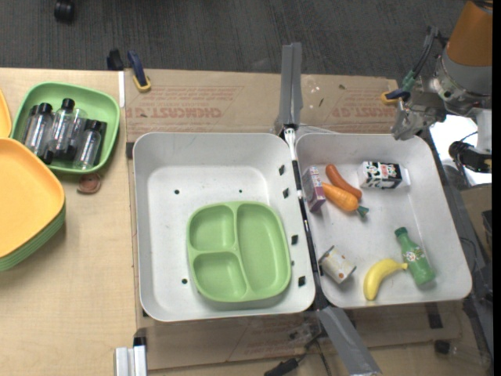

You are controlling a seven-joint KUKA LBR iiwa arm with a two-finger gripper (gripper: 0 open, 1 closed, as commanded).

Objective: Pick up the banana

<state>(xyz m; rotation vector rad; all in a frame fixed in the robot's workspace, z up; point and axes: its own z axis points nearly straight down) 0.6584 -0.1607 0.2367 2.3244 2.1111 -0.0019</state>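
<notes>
The banana (380, 277) lies touching the green bottle (413, 258), so a grasp there is crowded. The pincer (409, 124) hangs well beyond the bottle; its opening I cannot tell.

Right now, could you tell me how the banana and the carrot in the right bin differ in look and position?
The banana is yellow and curved; the carrot is orange and straighter, with a green end. The banana lies near the front of the right bin, its tip by the green bottle; the carrot lies farther back, between the purple box and the milk carton. Both rest flat in that bin, apart from the gripper.
</notes>
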